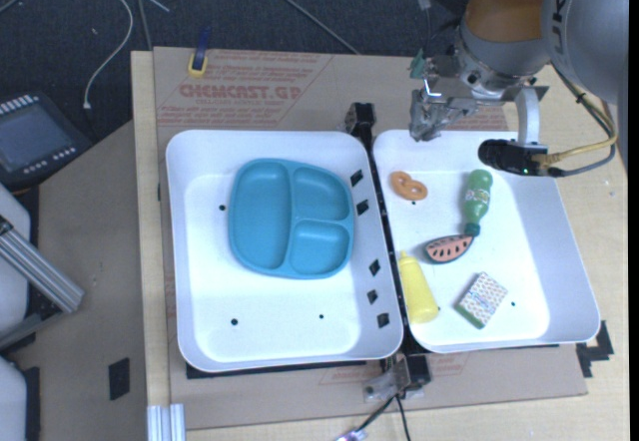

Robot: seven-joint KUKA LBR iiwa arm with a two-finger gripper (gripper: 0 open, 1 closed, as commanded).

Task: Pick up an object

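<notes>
The gripper [427, 126] hung over the far left corner of the right-hand shallow white bin [559, 229]; whether it was released or clenched could not be told, and nothing was visible in its grasp.

Objects in the right bin, located relative to the gripper:
- Orange pretzel-shaped toy [407, 187]: nearest, just below the gripper, lying flat.
- Green plastic bottle with white label [476, 200]: below and to the right, long axis running nearly straight toward the near edge, narrow end nearest.
- Toy watermelon slice, red with green rind [447, 248]: further below, long axis slanting up to the right.
- Yellow plastic bottle-shaped toy [418, 288]: well below, along the bin's left wall, long axis toward the near edge.
- Small green-and-white patterned box [482, 299]: farthest, tilted diagonally.

The left-hand white bin [200, 259] held a blue three-compartment plastic plate [292, 218], down and left of the gripper.

The cardboard sheet [260, 85] on the worktop carried red printing, partly legible as "CHEMCAST GP".
</notes>
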